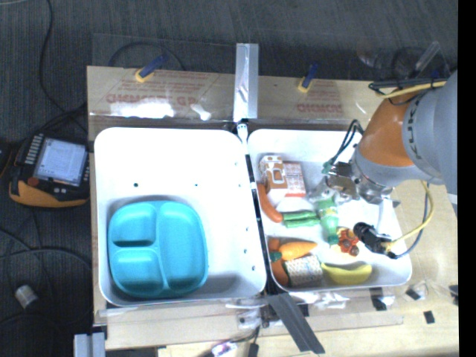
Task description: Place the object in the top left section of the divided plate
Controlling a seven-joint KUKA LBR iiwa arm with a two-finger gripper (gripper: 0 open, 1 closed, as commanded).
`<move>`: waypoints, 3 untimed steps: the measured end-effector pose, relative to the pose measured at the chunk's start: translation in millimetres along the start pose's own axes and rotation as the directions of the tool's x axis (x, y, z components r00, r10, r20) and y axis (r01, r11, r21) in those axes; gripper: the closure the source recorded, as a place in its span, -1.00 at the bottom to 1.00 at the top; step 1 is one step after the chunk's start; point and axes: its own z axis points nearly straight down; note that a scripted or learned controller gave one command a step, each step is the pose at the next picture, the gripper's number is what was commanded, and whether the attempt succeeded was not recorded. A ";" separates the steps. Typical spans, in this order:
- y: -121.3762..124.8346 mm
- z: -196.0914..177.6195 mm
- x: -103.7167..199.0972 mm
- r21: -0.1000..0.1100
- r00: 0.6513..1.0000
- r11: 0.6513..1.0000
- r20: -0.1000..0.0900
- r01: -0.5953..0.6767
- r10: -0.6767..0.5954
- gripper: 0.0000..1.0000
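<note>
Turquoise plastic, the divided plate [158, 248] lies in the left bin [171, 155] toward its near left corner, with 3 sections and its long axis running near to far. In the right bin [256, 222] sits a cluster of toy food: 1 green piece [299, 218] lying left to right, 1 banana [346, 272] along the near wall, 2 orange carrot-like pieces [296, 249], and 1 printed packet [282, 175]. Which of these is the task's object is unclear. The gripper [326, 199] hangs over the green items; the arm's wrist covers its fingers, so I cannot tell their state.
</note>
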 end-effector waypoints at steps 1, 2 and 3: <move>-6.6 -0.3 48.2 -0.001 0.993 0.993 -0.002 -0.119 0.119 1.00; -30.8 -9.6 33.9 0.014 0.969 0.968 0.001 -0.249 0.249 1.00; -18.7 -0.3 52.6 0.003 0.924 0.924 0.001 -0.383 0.383 1.00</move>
